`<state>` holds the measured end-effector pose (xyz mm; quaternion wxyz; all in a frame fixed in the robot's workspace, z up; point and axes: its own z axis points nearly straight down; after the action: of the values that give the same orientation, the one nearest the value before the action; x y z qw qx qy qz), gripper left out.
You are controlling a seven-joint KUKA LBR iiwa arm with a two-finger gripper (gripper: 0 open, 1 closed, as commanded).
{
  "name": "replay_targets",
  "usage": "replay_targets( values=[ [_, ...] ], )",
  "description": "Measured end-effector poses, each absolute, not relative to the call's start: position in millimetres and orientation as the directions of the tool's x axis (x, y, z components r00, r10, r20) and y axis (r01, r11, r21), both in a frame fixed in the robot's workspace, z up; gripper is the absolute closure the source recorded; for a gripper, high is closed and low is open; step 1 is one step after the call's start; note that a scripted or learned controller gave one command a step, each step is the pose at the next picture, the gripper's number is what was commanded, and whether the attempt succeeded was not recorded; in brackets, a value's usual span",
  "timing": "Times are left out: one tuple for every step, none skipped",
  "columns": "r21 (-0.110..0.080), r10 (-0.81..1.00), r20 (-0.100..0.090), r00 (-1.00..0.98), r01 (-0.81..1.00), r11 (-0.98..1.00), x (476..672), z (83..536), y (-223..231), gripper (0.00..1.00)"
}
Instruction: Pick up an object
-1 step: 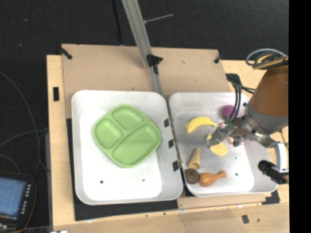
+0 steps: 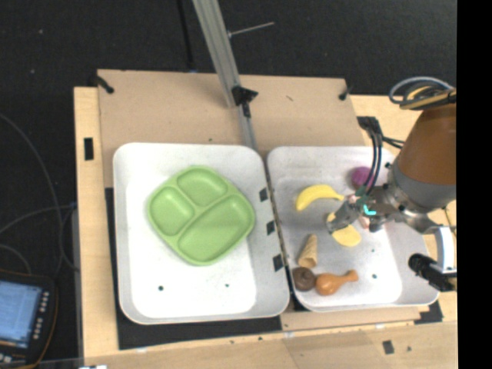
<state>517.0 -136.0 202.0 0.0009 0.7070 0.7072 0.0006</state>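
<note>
Gripper [image 2: 347, 215] hung low in the right bin [image 2: 286, 177], just right of the banana [image 2: 317, 197], touching a yellow piece [image 2: 346, 237]. Finger opening could not be determined. No lift was evident; grasp and raise remained.

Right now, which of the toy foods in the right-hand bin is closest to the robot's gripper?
The small yellow piece, right under the gripper. The banana, ice-cream cone and drumstick lie farther off.
</note>
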Motion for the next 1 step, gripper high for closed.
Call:
replay_targets(
  values=[
    [-0.003, 1.0, -0.001, 0.0, 1.0, 0.0, 510.5, 157.3, -139.9, 0.0]
  ],
)
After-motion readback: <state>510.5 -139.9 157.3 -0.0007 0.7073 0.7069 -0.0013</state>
